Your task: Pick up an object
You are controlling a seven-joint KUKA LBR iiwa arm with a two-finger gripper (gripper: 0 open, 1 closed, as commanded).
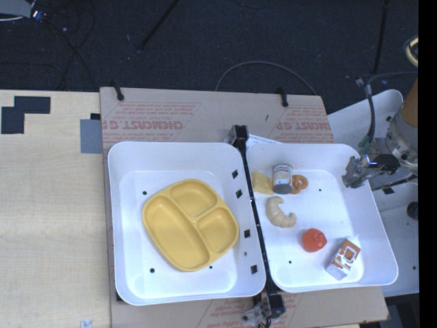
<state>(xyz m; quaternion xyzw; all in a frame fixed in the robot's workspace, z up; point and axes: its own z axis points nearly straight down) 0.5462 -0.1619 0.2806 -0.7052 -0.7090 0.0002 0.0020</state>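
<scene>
End effector (356, 171) fingers too small to tell.

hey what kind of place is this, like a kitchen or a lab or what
Most likely a robotics lab bench, not a kitchen: two white bins on cardboard, toy food such as a croissant and tomato, and a robot gripper reaching in.

- Both bins (130, 157) are seen in white.
- A yellow divided plate (190, 223) is shown.
- A red tomato (314, 240) and a pale tan croissant (279, 212) are seen.
- An orange-and-white carton (344, 258) is shown.
- The tabletop (48, 217) is seen in pale wood grain.
</scene>
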